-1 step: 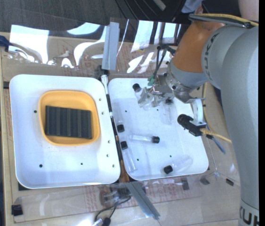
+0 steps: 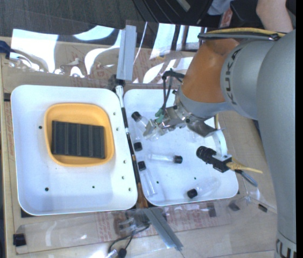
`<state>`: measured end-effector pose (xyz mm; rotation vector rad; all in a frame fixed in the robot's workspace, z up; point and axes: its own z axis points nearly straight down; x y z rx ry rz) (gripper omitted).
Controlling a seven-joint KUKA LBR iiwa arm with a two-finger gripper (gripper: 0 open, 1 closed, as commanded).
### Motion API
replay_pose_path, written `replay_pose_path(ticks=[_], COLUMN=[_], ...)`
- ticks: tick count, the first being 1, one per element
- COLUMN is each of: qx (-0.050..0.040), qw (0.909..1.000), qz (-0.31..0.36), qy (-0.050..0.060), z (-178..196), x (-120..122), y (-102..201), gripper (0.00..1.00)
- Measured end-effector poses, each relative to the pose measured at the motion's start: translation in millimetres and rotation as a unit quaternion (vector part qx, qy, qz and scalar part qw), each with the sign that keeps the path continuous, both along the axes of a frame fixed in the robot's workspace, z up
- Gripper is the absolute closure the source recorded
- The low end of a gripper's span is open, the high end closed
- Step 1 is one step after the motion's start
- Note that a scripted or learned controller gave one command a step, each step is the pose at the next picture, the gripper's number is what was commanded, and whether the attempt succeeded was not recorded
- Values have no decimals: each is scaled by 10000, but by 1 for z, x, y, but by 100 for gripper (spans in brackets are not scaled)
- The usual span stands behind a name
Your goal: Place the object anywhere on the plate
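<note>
The gripper [image 2: 161, 120] hangs low over the upper left part of the right-hand shallow white bin [image 2: 224, 190], and whether it is open, shut or gripping cannot be told from this slanted view. Beneath and around it lie clear plastic tubes with black caps [image 2: 164, 158], seemingly the objects to pick. The yellow rounded plate with a dark ridged insert [image 2: 78, 135] waits in the left-hand white bin [image 2: 27, 192], well apart, ready to receive one.

Single fixed cam above the worktop [image 2: 248, 144], looking down at a slant. Medium range: both white bins, left bin [image 2: 27, 187] and right bin [image 2: 224, 190], in frame. Arm [image 2: 259, 74] enters from frame right.
</note>
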<state>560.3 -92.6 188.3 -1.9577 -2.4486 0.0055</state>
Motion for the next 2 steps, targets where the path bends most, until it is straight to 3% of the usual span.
replay_pose_path(ticks=[1, 2], qx=[4, 2], qw=[9943, 9943], qz=[1069, 1063], qy=[-6, -8], z=[3, 3], x=[-30, -30], y=[65, 65], gripper=[100, 0])
